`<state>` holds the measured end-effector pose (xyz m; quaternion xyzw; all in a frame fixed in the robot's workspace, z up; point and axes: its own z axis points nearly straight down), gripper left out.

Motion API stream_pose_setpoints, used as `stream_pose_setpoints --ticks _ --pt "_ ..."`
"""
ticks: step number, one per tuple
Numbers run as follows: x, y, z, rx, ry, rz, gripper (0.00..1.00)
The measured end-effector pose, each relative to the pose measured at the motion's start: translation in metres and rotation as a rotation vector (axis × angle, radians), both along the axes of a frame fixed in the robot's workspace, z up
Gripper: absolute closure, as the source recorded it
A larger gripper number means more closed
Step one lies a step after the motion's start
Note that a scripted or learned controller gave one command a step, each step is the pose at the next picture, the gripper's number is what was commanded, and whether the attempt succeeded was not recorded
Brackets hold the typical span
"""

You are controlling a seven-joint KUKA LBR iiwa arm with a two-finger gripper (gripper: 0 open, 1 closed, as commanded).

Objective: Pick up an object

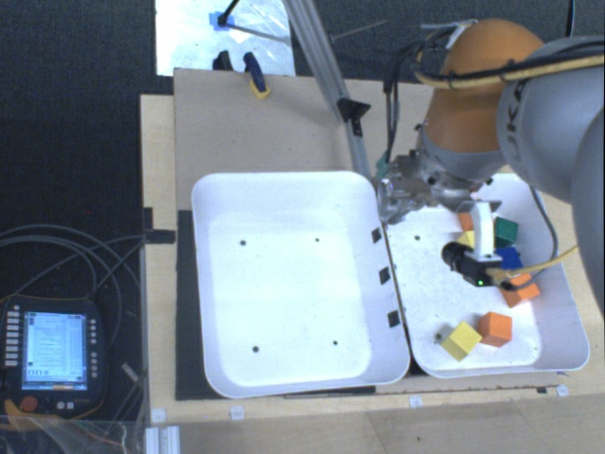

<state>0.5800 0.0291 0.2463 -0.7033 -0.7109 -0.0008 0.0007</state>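
Several small blocks lie in the right bin (558, 348). A yellow block (461, 340) and an orange block (494, 328) sit near its front. Another orange block (521, 293) lies further right, with a blue block (509, 257) and a green block (507, 229) behind it. A small orange piece (466, 221) lies close to the wrist. My gripper (393, 200) hangs low over the right bin's far left corner, beside the wall shared with the left bin. It is well apart from the blocks, and nothing is visible in it.
The left bin (213, 253) stands beside the right one, their rims touching. A slanted metal pole (317, 45) crosses behind the bins. A teach pendant (52, 353) lies off the bench at the left. Clamps (255, 74) rest at the bench's far edge.
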Motion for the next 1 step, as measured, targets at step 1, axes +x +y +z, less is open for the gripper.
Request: stream_pose_setpoints --ticks 1 --pt "0.0009 0.0529 0.0102 0.000 -0.002 0.000 1.00"
